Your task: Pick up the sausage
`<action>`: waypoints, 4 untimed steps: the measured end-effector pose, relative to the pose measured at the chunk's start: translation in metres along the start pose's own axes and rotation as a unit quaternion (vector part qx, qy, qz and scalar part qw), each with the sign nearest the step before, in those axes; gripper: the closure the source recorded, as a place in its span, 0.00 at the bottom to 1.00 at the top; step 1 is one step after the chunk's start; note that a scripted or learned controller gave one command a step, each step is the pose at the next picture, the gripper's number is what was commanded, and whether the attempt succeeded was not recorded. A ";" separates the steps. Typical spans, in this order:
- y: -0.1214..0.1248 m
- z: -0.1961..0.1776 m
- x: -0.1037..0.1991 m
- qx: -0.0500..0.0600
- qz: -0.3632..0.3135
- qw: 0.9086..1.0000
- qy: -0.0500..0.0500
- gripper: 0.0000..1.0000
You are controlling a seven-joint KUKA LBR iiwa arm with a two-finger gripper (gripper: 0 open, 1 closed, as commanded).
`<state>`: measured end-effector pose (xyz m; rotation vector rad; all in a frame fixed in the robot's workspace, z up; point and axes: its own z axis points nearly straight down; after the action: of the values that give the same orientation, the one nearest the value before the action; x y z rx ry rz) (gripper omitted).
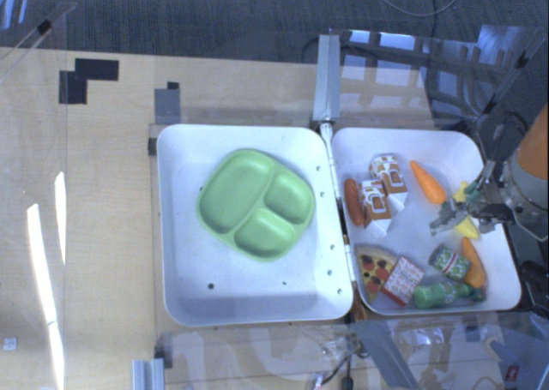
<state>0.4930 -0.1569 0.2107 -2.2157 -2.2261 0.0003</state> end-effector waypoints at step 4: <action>0.151 0.124 0.027 -0.003 0.113 0.994 0.000 0.00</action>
<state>0.6440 -0.1295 0.0868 -2.4552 -1.9652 -0.0065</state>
